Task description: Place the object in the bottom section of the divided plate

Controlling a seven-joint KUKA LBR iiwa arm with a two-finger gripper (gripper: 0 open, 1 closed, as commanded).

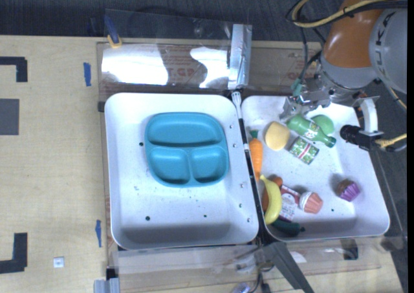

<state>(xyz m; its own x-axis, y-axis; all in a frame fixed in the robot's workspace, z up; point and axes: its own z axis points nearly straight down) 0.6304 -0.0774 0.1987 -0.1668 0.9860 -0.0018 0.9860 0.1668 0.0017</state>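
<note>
Looking down on the bench, we've got the gripper (309,99) hanging over the back of the right bin (374,217), right on top of a green bottle (310,129) that lies slanted, its long axis running from upper left to lower right. We're guessing that bottle is the target, though honestly it could be something else in the pile. Whether the gripper has closed on anything, we can't tell from here. The yellow lemon-ish thing (275,136) sits touching the bottle's left side, so a grab could bump it. The blue divided plate (187,147) waits in the left bin (123,175), well apart to the left.
</note>
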